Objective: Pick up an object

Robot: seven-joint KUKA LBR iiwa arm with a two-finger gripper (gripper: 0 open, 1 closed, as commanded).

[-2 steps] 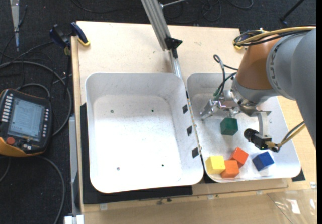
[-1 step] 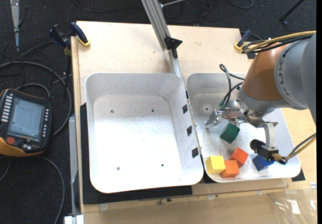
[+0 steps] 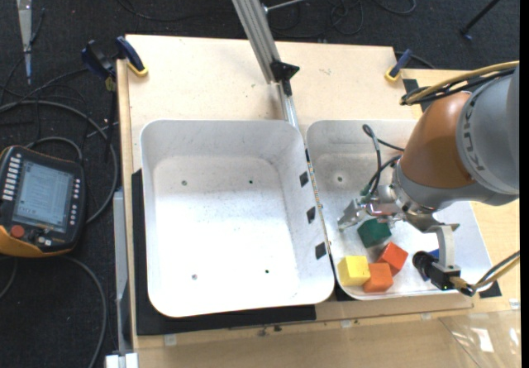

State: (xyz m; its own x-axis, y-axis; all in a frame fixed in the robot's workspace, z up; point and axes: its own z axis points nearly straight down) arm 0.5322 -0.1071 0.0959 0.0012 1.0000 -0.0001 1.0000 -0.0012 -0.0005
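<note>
Camera view: pale wooden tabletop (image 3: 207, 77) carrying two shallow white bins side by side. The left bin (image 3: 165, 143) shows a speckled white floor. The right bin (image 3: 339, 143) has all the blocks, bunched in its near half.

The arm (image 3: 463, 151), grey with an orange band, comes in from the right and bends down over the right bin. Gripper (image 3: 368, 213) is low over the middle of that bin, pointing down at the blocks. Cannot tell whether it is spread or pressed together, as the wrist hides too much, and nothing is visibly pinched.

The green block (image 3: 374, 231) sits right under the gripper tip, partly covered by it; contact cannot be judged. The orange block (image 3: 394, 256) is just beside the green one, toward the near right. The yellow block (image 3: 355, 269) lies near the bin's front left corner, close to the wall between the bins. A second orange block (image 3: 379, 277) touches the yellow one on its right and is against the front rim.

Off the tabletop, a teach pendant (image 3: 41, 201) lies on the dark floor at the left among cables. An aluminium bar (image 3: 252, 15) slants from the top down to the gap between the bins. Yellow clamps hold the board's far corners, one left (image 3: 132, 59), one right (image 3: 397, 69).
</note>
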